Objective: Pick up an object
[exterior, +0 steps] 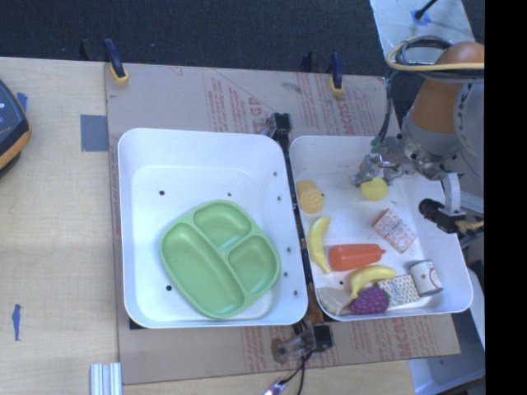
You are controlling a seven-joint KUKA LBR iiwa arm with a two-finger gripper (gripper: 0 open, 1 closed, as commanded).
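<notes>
My gripper (375, 174) hangs low in the far part of the right bin (346, 148), at the end of the grey arm with the orange band. A small yellow lemon (374, 190) lies right under its tip, touching or nearly touching it. Nearer the front of that bin are a pale yellow round piece (309, 196), a banana (318, 241), an orange carrot (354, 256), a second banana (370, 276), purple grapes (369, 301), a pink packet (394, 230), a small can (425, 276) and a patterned box (400, 290).
The left bin (140, 155) holds a green divided plate (219, 257). A dark clamp (282, 124) sits at the far end of the wall between the bins. Blue clips (115, 60) hold the cardboard at the back. Cables and arm parts (449, 212) overhang the right bin's right side.
</notes>
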